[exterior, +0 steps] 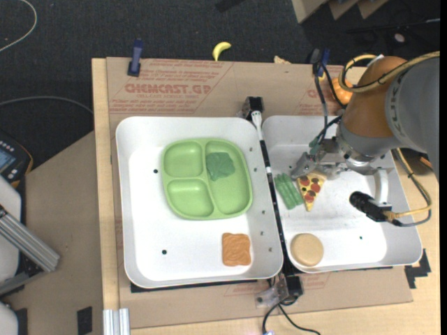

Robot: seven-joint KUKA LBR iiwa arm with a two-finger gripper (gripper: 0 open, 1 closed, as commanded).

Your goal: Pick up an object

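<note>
In the right bin (pixel 349 257) lie a pizza slice (pixel 310 190), a green ridged piece (pixel 287 191) just left of it, and a round tan bun (pixel 306 249) near the front edge. My gripper (pixel 312 167) hangs low over the bin, right at the pizza slice's upper end. Nothing is visibly held in it. The left bin (pixel 140 222) holds a green divided plate (pixel 183 187) with a dark green leafy piece (pixel 221 165) in its upper right compartment. An orange waffle-like piece (pixel 236 248) lies near that bin's front.
The grey and orange arm (pixel 380 110) covers the right bin's back right part. A black connector with a cable (pixel 370 206) sticks out over the bin's right side. A blue clamp (pixel 135 56) and a small banana (pixel 221 48) sit at the bench's back edge.
</note>
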